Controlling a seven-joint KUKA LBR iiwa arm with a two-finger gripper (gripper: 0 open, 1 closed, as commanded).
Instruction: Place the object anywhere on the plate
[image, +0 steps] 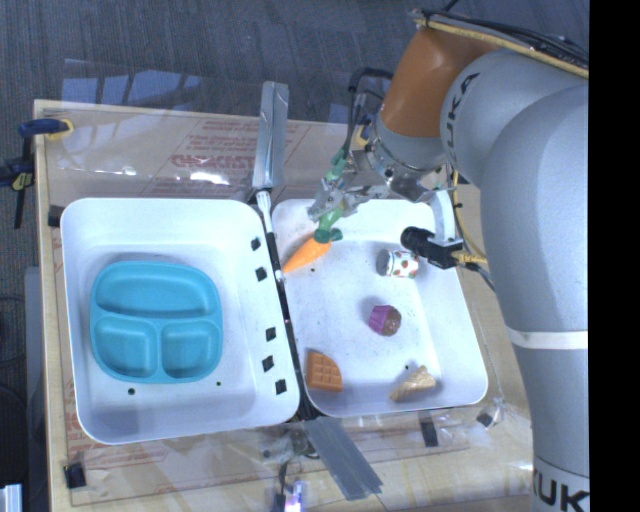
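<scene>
A toy carrot (303, 256) with a green top lies slanted by the left wall of the right bin (455, 330), its tip pointing down-left. My gripper (331, 207) hangs right over the carrot's green end, touching or nearly touching it. The blue three-compartment plate (155, 320) sits in the left bin (80, 240), with nothing on it.
The right bin also holds a white spotted cup-like toy (400, 264), a purple round toy (385, 320), a waffle piece (323, 371) and a tan cone-shaped piece (413, 384). A divider ridge (272, 300) separates the bins. The arm's bulk covers the right side.
</scene>
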